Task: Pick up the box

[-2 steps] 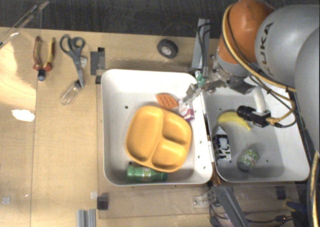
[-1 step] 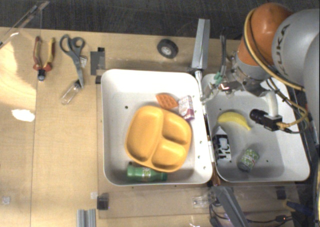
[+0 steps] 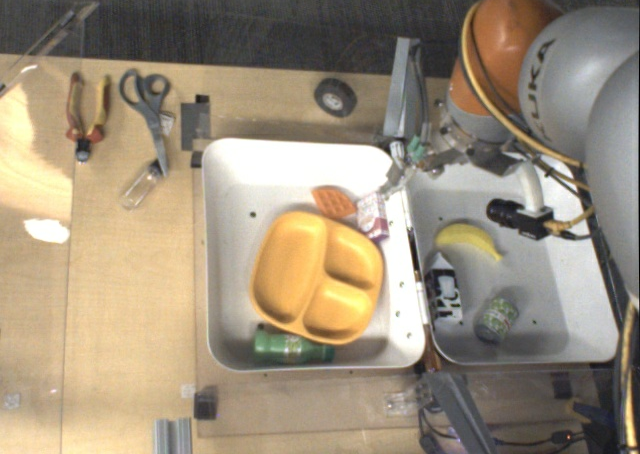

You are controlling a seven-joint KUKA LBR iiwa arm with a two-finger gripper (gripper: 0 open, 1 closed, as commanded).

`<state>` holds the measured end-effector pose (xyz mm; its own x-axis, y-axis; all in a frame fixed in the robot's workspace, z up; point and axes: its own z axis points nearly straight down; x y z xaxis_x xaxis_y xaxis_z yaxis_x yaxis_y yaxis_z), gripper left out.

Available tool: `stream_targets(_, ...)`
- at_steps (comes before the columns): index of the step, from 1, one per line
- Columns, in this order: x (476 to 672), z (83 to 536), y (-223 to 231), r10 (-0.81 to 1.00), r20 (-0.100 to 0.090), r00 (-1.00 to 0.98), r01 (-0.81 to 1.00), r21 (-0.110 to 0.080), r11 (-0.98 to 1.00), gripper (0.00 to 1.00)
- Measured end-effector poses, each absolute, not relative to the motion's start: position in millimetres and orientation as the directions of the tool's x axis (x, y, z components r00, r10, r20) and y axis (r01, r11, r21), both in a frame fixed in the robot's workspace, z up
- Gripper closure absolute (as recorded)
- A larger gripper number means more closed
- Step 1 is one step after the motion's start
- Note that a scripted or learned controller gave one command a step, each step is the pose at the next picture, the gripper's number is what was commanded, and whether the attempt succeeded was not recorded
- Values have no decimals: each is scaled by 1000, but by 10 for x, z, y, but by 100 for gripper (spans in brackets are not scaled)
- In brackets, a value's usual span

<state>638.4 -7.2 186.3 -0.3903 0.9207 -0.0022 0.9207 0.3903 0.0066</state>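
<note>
Claw [image 3: 400, 164] over divider between bins, finger state impossible to tell; box [image 3: 371, 214] just below-left of it, in left bin [image 3: 225, 242], apparently not held.

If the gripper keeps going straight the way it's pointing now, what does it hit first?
Probably the small box in the left bin; the gripper points down-left at it, though depth is unclear.

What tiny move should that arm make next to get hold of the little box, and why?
Probably a short descent straight onto the small box. The gripper sits just above it, at the left bin's right wall, and the box lies wedged between that wall, the orange packet and the yellow divided plate. With so little room around it, a sideways approach looks likely to bump something.
</note>
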Motion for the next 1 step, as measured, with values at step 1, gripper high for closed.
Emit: stream_targets(1, 6319, 1872, -648, 963, -2, -271, 963, 5, 271, 0)
